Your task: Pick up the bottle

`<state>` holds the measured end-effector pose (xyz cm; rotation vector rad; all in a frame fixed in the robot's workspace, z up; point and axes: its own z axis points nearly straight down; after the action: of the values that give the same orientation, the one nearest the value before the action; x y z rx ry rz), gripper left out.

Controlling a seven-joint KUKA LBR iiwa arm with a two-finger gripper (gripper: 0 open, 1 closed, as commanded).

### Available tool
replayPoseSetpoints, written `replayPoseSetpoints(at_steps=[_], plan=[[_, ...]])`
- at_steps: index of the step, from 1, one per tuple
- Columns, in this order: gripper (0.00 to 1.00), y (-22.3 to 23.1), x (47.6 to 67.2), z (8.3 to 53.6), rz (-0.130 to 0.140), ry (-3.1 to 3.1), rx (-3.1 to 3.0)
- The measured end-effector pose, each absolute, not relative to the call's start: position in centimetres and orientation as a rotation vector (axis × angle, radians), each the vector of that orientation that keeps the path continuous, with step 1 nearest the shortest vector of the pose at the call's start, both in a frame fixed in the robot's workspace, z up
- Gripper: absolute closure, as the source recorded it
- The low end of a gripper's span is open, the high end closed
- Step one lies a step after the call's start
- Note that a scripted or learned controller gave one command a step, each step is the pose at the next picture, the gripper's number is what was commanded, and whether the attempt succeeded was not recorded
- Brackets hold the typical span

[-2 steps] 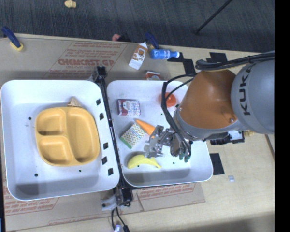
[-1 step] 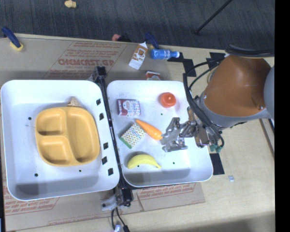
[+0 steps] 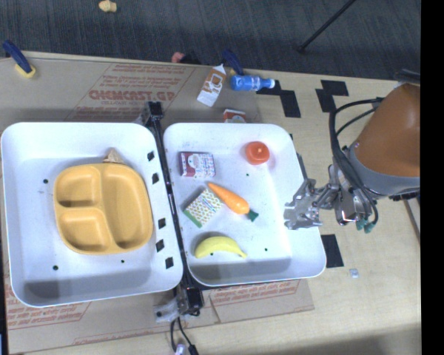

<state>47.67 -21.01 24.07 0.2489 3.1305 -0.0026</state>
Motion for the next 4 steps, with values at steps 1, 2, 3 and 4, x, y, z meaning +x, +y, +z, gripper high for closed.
replayPoseSetpoints(at_steps=[1, 2, 3, 4], plan=[[1.00, -15.9, 47.7, 16.9, 0.001, 3.143, 0.070], [1.00, -21.1, 47.7, 19.9, -0.001, 3.138, -0.146], [1.00, -21.1, 48.0, 19.9, -0.001, 3.101, -0.497], [1.00, -21.0, 48.8, 19.7, -0.003, 3.047, -0.752]])
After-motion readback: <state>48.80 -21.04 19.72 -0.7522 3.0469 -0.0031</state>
